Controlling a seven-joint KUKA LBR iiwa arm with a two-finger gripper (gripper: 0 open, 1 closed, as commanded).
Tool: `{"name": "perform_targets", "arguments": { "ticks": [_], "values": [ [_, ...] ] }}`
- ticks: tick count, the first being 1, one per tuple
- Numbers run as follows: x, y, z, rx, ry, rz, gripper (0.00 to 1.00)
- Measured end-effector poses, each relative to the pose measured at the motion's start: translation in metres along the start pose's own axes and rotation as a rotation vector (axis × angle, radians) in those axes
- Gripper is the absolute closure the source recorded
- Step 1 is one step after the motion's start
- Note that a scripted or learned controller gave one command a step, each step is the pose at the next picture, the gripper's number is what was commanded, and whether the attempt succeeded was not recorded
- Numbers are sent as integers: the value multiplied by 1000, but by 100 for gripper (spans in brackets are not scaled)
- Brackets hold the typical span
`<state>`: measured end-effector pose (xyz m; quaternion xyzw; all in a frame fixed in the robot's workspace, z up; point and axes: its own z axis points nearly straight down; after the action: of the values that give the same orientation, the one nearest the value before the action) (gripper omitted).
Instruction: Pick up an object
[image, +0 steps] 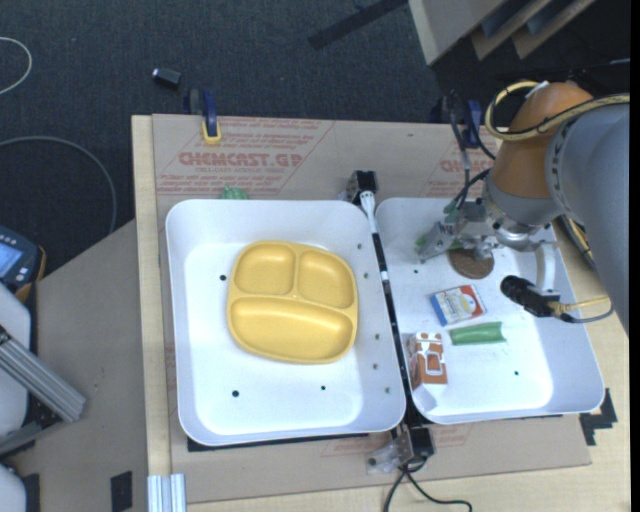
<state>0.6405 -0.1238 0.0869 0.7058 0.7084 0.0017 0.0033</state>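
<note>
Reaching into the far part of the right bin (570, 390) | gripper (462, 238) low beside a brown disc (472, 263), finger state cannot be told | nothing seen gripped | small card (457, 303), green stick (476, 335), orange packet (429, 359) nearer | yellow tray (293, 300) in left bin (190, 330) | next: settle on one object, then lift.

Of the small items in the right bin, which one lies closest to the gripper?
The brown round disc, right under the gripper. The blue-and-white packet, green block and orange-brown packet lie further toward the bin's front.
</note>
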Motion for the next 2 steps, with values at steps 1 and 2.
{"name": "perform_targets", "arguments": {
  "ticks": [1,2],
  "values": [
    [-2,0,-13,-4,-2,2,100],
    [63,-87,-104,7,7,-1,100]
  ]
}}
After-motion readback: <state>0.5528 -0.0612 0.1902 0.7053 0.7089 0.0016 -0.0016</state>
